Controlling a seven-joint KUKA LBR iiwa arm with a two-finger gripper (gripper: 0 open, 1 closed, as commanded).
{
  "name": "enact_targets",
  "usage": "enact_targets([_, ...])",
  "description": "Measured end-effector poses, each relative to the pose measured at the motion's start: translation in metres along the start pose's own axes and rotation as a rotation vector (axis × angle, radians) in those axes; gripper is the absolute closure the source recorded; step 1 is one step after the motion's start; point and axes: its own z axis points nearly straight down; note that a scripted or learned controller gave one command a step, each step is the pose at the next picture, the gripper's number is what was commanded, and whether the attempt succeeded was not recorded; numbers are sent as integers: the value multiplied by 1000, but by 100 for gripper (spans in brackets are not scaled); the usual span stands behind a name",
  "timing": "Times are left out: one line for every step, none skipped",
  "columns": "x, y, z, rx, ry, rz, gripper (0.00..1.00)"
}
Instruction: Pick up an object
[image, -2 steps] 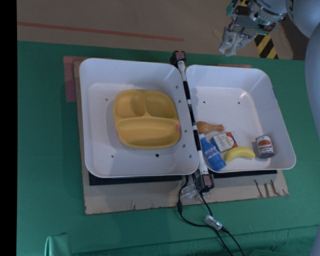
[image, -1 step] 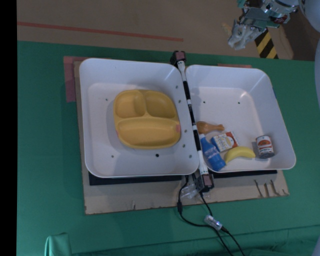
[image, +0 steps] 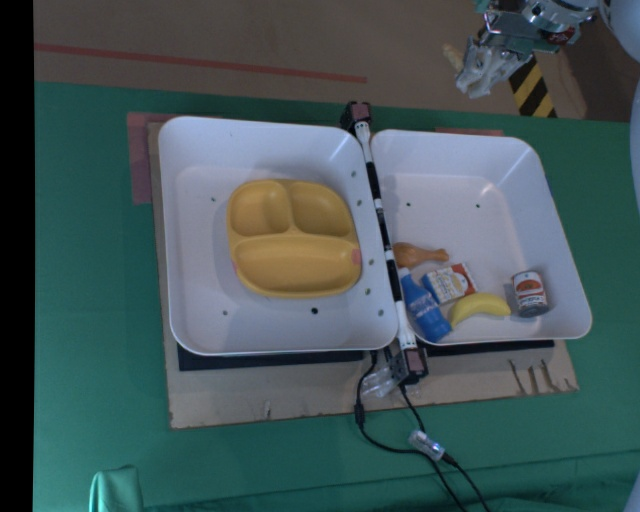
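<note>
End effector (image: 482, 68) aloft, curved banana (image: 480, 307), cylindrical can (image: 529, 293)

No legible text anywhere.
We see printed labels on the small can (image: 529, 293), the blue bottle (image: 426, 312) and the red-and-white packet (image: 451, 282), all too small and blurred to read.

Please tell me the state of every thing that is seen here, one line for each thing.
end effector: raised beyond the bins, carries nothing
yellow divided plate: flat in left bin
chicken drumstick: lying in right bin
small carton: lying flat
blue bottle: on its side
banana: lying
can: tilted
</note>
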Motion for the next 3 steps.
enact_targets([-61, -1, 47, 6, -5, 1, 100])
enact_targets([-103, 0, 21, -1, -5, 1, 100])
enact_targets([-53, 0, 10, 2, -1, -1, 100])
